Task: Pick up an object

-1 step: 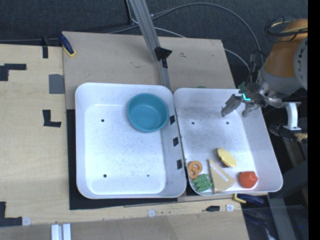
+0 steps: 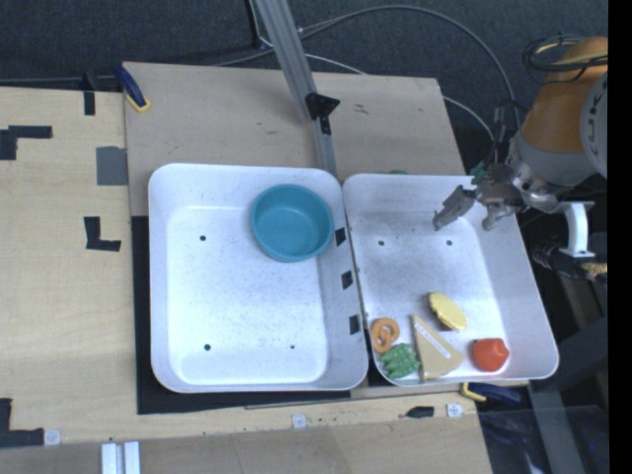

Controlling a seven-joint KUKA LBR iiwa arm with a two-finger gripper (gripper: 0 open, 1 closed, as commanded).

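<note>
Over rt bin's (image 2: 513,294) upper-rt edge, hand (image 2: 470,210) spread apart w/ nothing between, arm (image 2: 563,117) angled down.

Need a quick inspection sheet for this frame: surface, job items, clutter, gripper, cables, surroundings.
Surface: wooden bench bearing left white bin and right white bin, side by side.
Job's things: round teal bowl in left bin; yellow oval piece, red rounded piece, orange ring, green leafy piece, tan wedge near right bin's front edge.
Clutter: nothing seen.
Grippers: gripper open, above right bin's far right, holding nothing.
Cables: black cables behind bench.
Surroundings: slanted grey metal pole.
</note>
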